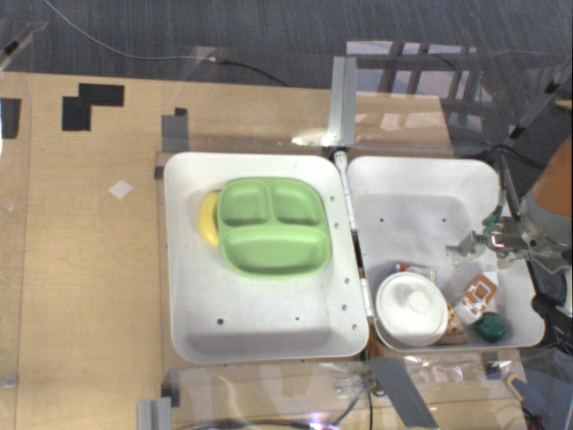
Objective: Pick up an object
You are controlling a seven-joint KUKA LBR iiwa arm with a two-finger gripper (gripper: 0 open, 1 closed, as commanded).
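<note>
Four things sit in the near corner of my right bin (421,186): one white lidded bowl (412,307), one orange-and-white packet (477,294), one dark green piece (490,329), one small red-and-blue item (414,269). My end effector (488,240) hovers above them, grip state unreadable. The left bin (260,330) holds one green divided plate (271,226) over one yellow object (208,219).

Bright, even light falls from above, so shadows are soft and short; a faint one lies under the near edge of the green plate (272,227) and along the inner walls of the left bin (192,267); glare flares on the metal post (342,106) at the far side and on the clear sheets at the far right. The picture is slightly soft throughout; the arm (551,195) at the right edge is blurred.
</note>
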